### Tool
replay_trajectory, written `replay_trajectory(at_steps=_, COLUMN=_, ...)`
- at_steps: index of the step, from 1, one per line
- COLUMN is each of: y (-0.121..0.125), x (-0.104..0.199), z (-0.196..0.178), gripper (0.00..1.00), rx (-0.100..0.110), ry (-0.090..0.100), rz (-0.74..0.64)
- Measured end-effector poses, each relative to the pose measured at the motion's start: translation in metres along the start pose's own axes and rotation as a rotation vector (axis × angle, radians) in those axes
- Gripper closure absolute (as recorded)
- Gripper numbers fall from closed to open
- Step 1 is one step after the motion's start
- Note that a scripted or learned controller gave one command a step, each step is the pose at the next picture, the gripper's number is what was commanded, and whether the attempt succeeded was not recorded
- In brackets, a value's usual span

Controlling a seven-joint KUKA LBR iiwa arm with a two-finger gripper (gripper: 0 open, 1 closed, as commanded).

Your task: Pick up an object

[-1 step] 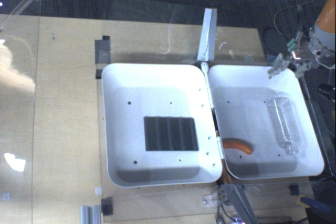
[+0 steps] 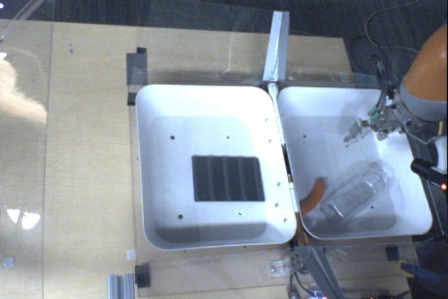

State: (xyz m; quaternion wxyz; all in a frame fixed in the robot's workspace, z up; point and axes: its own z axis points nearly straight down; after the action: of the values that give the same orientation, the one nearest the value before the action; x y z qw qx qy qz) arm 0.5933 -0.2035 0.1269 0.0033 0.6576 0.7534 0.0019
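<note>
A clear plastic bottle (image 2: 355, 194) lies on its side in the front part of the right bin (image 2: 318, 112). An orange sausage-shaped object (image 2: 313, 195) rests against that bin's left wall, just left of the bottle. My gripper (image 2: 358, 130) hangs over the right bin's back right area, behind the bottle and apart from it. Its fingers point left and nothing shows between them. In the left bin (image 2: 157, 122) a dark ribbed rectangular pad (image 2: 227, 178) lies flat near the middle.
A metal bar (image 2: 276, 45) stands up behind the seam between the two bins. Black clamps (image 2: 138, 66) sit at the left bin's corners. Cables (image 2: 381, 17) trail at the back right. Bare wooden bench (image 2: 70, 164) spreads to the left.
</note>
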Motion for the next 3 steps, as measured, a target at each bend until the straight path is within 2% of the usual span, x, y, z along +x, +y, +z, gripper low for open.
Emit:
replay_trajectory(at_steps=1, y=-0.05, x=0.005, z=0.036, gripper=0.0, rx=-0.006, ry=-0.003, rz=-0.194)
replay_trajectory(at_steps=2, y=-0.027, x=0.109, z=0.036, gripper=0.0, rx=-0.011, ry=0.0, rz=-0.346)
replay_trajectory(at_steps=3, y=-0.08, x=0.125, z=0.035, gripper=0.0, rx=-0.013, ry=-0.004, rz=-0.287)
